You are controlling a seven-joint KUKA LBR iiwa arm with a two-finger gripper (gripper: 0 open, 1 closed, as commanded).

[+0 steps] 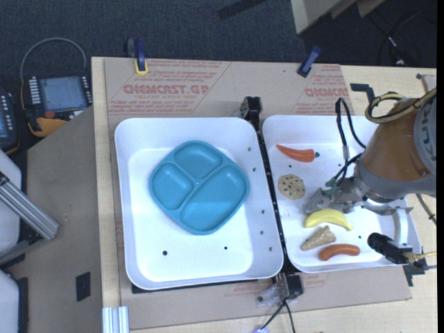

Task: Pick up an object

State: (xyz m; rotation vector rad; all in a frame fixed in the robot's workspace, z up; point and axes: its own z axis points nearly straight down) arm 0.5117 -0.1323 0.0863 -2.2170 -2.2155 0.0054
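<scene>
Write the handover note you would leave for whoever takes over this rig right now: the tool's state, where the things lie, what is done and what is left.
Tool: low in the right white bin, just above the yellow toy banana; no object seen in its grip.
Same bin: red-orange chilli pepper, round tan cookie, tan wedge-shaped piece, red-orange sausage.
Left white bin: blue three-compartment plate.
Done: arm brought down near the banana.
Left: grasp one object and lift it.

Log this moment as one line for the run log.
arm: over right bin | pincer: low by banana, nothing seen held | also there: chili, cookie, sausage | left bin: blue plate
</scene>
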